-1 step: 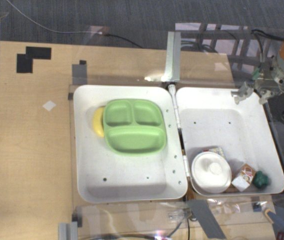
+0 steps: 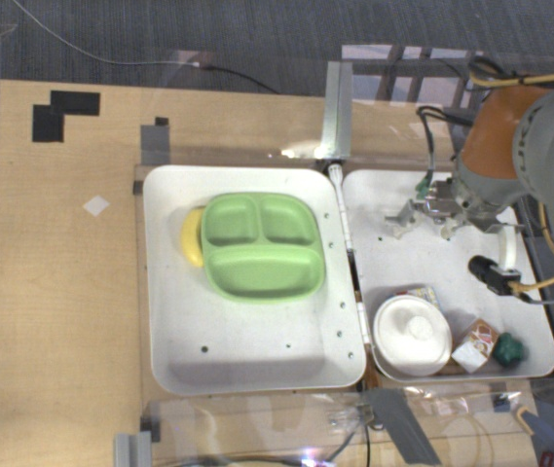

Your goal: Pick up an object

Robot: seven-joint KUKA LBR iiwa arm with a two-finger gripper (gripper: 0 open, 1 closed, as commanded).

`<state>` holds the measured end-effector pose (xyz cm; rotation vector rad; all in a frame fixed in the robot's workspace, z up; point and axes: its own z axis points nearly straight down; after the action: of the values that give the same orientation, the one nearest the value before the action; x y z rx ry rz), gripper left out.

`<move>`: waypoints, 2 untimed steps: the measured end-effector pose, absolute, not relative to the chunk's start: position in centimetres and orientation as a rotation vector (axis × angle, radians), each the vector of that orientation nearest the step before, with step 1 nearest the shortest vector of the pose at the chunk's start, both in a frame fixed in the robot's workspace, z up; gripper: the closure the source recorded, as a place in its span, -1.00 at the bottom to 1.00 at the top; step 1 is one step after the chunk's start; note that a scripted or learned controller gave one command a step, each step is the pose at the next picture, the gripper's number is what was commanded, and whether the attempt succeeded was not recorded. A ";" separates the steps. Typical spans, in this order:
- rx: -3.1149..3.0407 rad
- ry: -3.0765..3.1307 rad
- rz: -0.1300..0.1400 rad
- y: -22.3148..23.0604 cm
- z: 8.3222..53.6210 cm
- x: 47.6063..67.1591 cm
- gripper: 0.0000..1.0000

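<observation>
We judge that the approach step is in hand: nothing is grasped yet. The gripper hangs over the bare upper part of the right bin, with its fingers spread wide and nothing between them. The things to pick lie well apart from it, at the near side: a white bowl, a small carton and a green thing. Next we must go toward one and descend. The arm enters from the right, wrist bent down.
</observation>
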<state>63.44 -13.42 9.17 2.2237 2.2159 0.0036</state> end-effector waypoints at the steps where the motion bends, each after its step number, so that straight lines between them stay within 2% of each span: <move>1: 2.141 2.290 0.004 -17.4 22.7 65.2 -1.00; 2: 2.359 2.071 0.002 -20.5 18.5 64.2 -1.00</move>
<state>64.24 -20.50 18.45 2.3592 2.0714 0.0015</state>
